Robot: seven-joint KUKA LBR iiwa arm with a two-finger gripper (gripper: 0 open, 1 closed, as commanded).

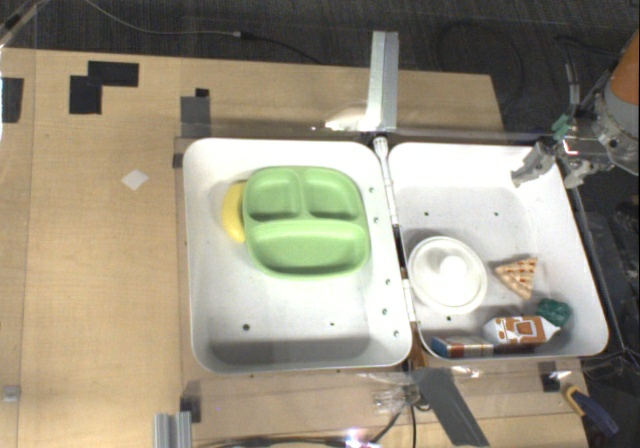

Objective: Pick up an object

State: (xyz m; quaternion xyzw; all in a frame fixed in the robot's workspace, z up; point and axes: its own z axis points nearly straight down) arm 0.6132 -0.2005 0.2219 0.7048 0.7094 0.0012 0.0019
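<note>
Lying along the near wall of the right bin (592,266) are a pen-like stick (462,347), a small carton (520,332) and a dark green piece (553,313), with a white bowl (449,271) and a wedge-shaped object (518,276) just beyond. Farther back, the gripper (545,161) hangs over the bin's far right corner, gripping nothing, and whether it is spread or closed I cannot tell. My judgement: the approach is in hand, and the next move calls for choosing an object, coming over it and descending.
</note>
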